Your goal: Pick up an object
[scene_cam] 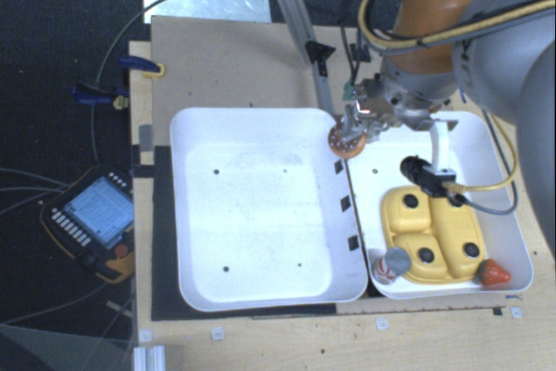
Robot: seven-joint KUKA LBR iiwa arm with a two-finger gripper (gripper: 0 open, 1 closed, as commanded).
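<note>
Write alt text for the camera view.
A grey and orange robot arm reaches in from the right, its gripper holding a small round brown object above the wall between two white bins. The right bin holds a yellow block, a red piece and a small grey item.

We count two white bins [252, 295]; by the right one: one yellow block [434, 235], one strawberry [495, 274], one brown disc [346, 143]

arm [486, 22] cut off right, claw [352, 135] fingers blurred
</note>
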